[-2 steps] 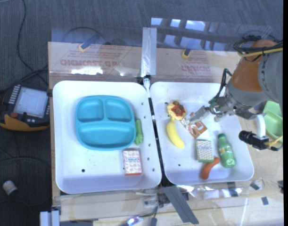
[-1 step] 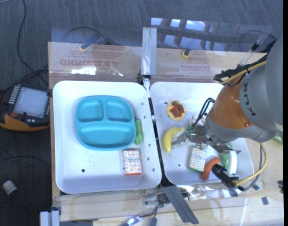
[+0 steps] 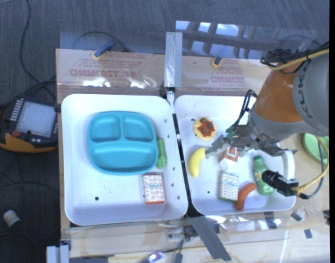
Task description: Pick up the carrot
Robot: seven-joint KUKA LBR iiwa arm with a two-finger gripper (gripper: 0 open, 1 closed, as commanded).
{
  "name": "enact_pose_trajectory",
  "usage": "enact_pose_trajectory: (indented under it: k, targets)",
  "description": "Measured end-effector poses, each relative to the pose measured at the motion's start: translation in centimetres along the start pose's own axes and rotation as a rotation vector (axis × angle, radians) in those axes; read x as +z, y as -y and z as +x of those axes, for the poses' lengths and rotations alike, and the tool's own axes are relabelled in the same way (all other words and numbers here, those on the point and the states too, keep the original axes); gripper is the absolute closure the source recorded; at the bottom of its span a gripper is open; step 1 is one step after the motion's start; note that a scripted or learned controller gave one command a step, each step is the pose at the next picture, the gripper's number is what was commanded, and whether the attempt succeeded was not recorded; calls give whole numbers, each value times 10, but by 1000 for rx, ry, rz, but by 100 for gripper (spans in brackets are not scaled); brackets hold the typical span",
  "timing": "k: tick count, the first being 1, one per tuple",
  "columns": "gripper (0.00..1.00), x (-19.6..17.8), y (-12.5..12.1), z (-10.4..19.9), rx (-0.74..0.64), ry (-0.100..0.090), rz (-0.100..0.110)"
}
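Note:
The carrot (image 3: 243, 195) is a short orange-red piece lying near the front wall of the right bin (image 3: 183, 147), between a small patterned box (image 3: 229, 186) and a green bottle (image 3: 261, 174). My gripper (image 3: 233, 146) hangs over the middle of the right bin, above a small white and orange carton (image 3: 229, 156). It sits up and to the left of the carrot, well apart from it. The arm's grey and orange wrist (image 3: 279, 106) reaches in from the right.
The right bin also holds a yellow banana (image 3: 195, 161) and a round pizza toy (image 3: 204, 127). In the left bin are a blue divided plate (image 3: 122, 141), a green vegetable (image 3: 162, 153) and a small red-white box (image 3: 153, 188).

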State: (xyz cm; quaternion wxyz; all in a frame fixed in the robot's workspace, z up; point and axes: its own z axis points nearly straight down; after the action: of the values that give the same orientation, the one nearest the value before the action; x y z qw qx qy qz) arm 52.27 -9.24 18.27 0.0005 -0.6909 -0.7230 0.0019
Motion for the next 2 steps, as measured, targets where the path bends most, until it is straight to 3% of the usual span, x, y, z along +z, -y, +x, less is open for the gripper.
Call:
enact_pose_trajectory:
  k: [1,2]
  targets:
    - [0,40,-50,-8,-278,1,-1]
    - [0,92,-91,-11,-241,1,-8]
